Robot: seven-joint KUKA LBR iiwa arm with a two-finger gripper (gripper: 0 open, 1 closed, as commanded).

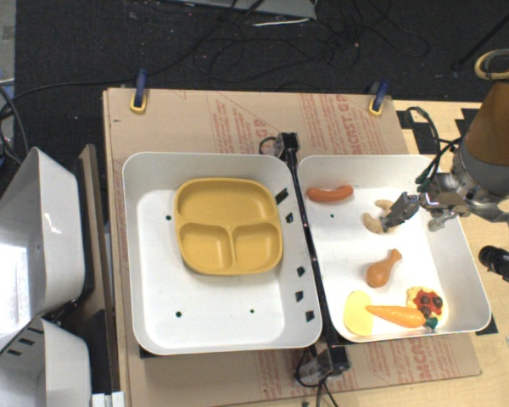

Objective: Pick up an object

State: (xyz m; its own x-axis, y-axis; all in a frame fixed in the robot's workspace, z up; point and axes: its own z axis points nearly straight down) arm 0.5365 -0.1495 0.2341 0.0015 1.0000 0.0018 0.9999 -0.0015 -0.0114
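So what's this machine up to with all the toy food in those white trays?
A robot arm reaches in from the right over the right bin, its gripper low beside a small beige piece near the bin's upper part. Nothing has been lifted yet. A toy sausage, a drumstick, a carrot on a yellow disc and a small pizza slice lie in that bin. The left bin holds a yellow divided plate.

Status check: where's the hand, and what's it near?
Hand low over right bin, beside the beige toy piece. Nothing visibly held. Hot dog, drumstick close by.
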